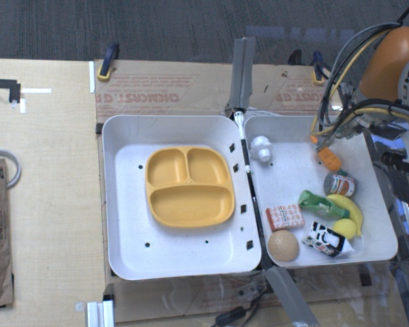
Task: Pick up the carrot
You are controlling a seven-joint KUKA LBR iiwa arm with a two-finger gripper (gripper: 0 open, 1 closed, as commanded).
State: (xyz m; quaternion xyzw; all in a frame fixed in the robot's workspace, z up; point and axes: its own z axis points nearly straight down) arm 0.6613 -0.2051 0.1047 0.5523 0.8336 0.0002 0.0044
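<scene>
Hanging over the right bin [388,247], the arm [388,60] came in from the top right w/ its cables bunched up. The pincer [325,140] sat at the bin's far side, low near the floor, but I couldn't tell if it was apart or together bc the cables and wrist hid it.

The carrot [329,160] lay just below the pincer, right next to it, on the bin floor. Nothing showed it was gripped.

A bit further below the carrot was a can [340,184], then a green packet [320,204] touching a banana [349,213]. Below those sat a black & white pouch [325,238], a round tan ball [283,246] and a small red box [285,216].

To the left of the pincer was a small white thing [260,148] by the bin wall.

Far left of the pincer, the left bin [123,251] held a yellow plate [189,186] w/ 3 sections.
</scene>
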